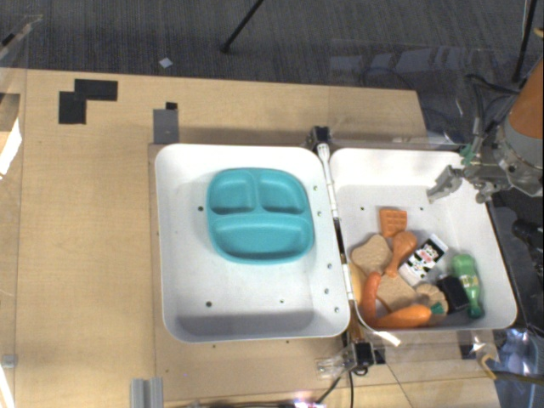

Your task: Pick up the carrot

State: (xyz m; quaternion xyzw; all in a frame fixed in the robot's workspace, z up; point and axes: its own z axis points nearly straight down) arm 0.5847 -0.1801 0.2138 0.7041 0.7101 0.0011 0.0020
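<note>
Carrot (406, 316) is seen lying at the near edge of the right bin (374, 172). Jaws (463, 179) are held over its far right corner; their state cannot be told.

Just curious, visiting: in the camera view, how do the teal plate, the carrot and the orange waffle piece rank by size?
1. Teal plate, clearly largest.
2. Carrot.
3. Orange waffle piece, partly hidden, so this is unsure.

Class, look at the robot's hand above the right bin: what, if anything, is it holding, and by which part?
Nothing is held. The hand hangs over the right bin's bare far corner, apart from the carrot, which lies in the toy pile at the near edge.
</note>
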